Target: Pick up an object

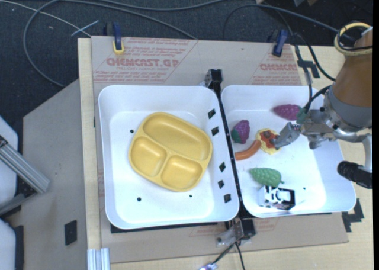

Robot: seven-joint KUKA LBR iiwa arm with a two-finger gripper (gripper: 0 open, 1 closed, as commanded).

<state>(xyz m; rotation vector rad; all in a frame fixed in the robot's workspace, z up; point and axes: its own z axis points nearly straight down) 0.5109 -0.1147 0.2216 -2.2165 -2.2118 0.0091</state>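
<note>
On the bench (148, 55), two shallow white bins sit side by side.

Left bin (112, 144): one yellow divided tray (170, 151), three compartments, rounded corners, lying flat near the middle.

Right bin (320, 186): several small toy items.
- Magenta bumpy piece (288, 111), oval, near the far wall.
- Purple grape-like cluster with a green base (240, 131), close to the divider between the bins.
- Orange curved strip (247, 152), thin, lying just toward the near side of the purple cluster.
- Yellow and red small piece (267, 141), irregular in shape, at the far end of the orange strip and right beside the gripper tip.
- Green bumpy lump (265, 175), oval, pale green, nearer the front.
- Black and white item (278, 196), blocky, at the front wall, just beside the green lump.

Gripper (289, 135): grey, reaching in from the right, low over the right bin, its tip at the yellow and red piece. Whether the fingers are apart or together cannot be told, and no item is seen clamped between them.
</note>
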